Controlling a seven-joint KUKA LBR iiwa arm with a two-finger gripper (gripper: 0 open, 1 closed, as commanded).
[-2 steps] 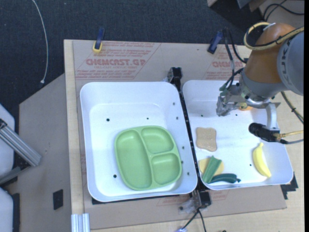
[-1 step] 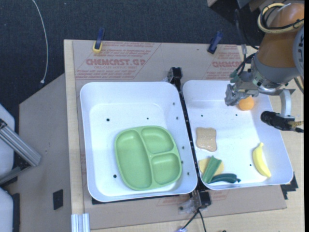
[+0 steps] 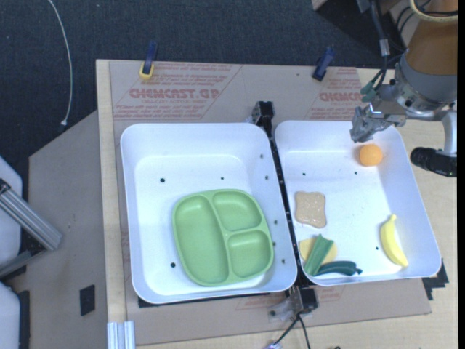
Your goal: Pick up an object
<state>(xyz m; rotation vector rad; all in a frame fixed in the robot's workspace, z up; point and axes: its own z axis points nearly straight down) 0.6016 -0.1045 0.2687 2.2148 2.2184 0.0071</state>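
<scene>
The right bin (image 3: pixel 407 195) holds an orange (image 3: pixel 370 155), a tan slice of bread (image 3: pixel 310 209), a yellow banana (image 3: pixel 393 242) and a green pod (image 3: pixel 333 266) lying over a yellow wedge (image 3: pixel 320 249). My gripper (image 3: pixel 363 128) hangs over the bin's far edge, just above and left of the orange, apart from it. Nothing shows in its grasp.
In the left bin (image 3: pixel 145 195) lies a green divided plate (image 3: pixel 221 235). A black clamp (image 3: pixel 263 112) sits between the bins at the back. Blue clips (image 3: pixel 323 62) hold the cardboard sheet at the far edge.
</scene>
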